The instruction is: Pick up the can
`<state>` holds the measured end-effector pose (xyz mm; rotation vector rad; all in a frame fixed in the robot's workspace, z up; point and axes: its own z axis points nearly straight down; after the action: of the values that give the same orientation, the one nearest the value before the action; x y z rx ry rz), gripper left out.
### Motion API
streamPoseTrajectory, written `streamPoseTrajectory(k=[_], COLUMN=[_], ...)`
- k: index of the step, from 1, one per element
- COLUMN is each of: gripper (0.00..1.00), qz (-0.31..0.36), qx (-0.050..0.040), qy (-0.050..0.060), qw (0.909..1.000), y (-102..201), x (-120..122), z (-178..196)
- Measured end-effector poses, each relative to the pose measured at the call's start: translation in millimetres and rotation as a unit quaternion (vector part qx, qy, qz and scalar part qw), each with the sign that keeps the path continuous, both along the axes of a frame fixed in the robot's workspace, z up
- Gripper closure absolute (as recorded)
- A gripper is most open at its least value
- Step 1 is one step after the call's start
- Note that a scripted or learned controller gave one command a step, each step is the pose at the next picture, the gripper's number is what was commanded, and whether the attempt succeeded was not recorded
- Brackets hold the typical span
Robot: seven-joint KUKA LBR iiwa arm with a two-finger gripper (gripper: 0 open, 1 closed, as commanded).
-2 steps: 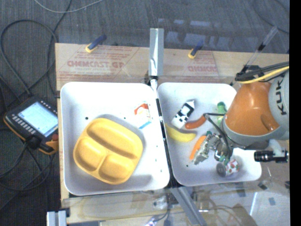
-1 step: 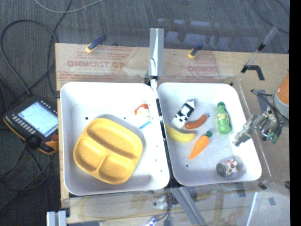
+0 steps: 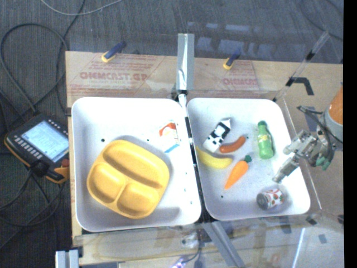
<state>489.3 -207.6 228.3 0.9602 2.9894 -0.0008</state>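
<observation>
The can is small, silver with red markings, and lies on its side in the front right corner of the right bin. My gripper hangs over that bin's right wall, a little behind and to the right of the can. Its two fingers are spread open with nothing between them, and they do not touch the can.
The right bin also holds a green bottle, a carrot, a banana, a sausage and a black-and-white carton. A yellow divided plate and a small red-and-white packet lie in the left bin.
</observation>
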Motion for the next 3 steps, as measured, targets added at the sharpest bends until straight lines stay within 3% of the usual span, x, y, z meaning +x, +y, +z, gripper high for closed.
streamPoseTrajectory(k=[1, 2, 3], gripper=[0.0, 1.0, 1.0], qz=[-0.07, -0.07, -0.111], qx=[-0.0008, -0.0006, 0.0001], qy=[-0.003, -0.006, 0.0], qw=[0.9975, 0.9975, 0.9938], y=[-11.7, -11.2, 36.5], x=[-2.1, 0.7, -3.6], z=[-138.8, -129.0, 10.8])
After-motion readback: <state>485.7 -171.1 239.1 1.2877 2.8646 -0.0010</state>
